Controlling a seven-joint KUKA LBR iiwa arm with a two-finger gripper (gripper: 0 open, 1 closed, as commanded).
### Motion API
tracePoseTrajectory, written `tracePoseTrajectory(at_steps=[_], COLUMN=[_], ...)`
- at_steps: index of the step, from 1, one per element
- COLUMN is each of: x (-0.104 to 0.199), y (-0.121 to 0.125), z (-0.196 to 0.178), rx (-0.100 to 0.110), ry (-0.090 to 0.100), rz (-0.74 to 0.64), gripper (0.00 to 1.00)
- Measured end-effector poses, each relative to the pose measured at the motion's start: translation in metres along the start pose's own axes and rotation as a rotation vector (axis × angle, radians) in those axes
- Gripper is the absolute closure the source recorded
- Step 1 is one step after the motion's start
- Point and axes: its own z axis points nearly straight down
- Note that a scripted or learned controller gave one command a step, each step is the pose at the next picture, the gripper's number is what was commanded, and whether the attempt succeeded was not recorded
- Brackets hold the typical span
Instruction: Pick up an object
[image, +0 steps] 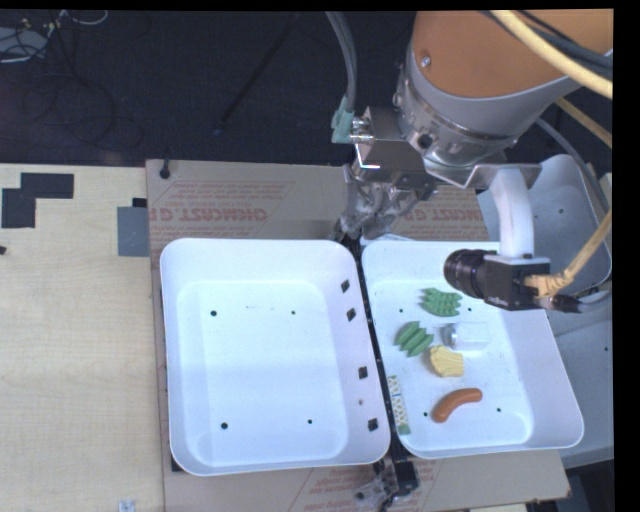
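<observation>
- The tool (372, 215) hung at upper centre over the bins' far edge; its opening could not be told.
- An orange sausage (457, 403) lay in the right bin (540, 420), lower right.

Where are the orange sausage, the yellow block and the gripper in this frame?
orange sausage (457, 403): camera view, middle of its curved body, right bin.
yellow block (447, 362): camera view, centre of its top face, right bin.
gripper (368, 222): camera view, at its fingertips, above the bins' far edge.
</observation>
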Motion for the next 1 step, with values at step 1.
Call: tracePoseTrajectory(at_steps=[1], x=[0.0553], y=[0.0172], z=[0.0027], rx=[0.004], ry=[-0.002], rz=[-0.002], gripper=[1.00])
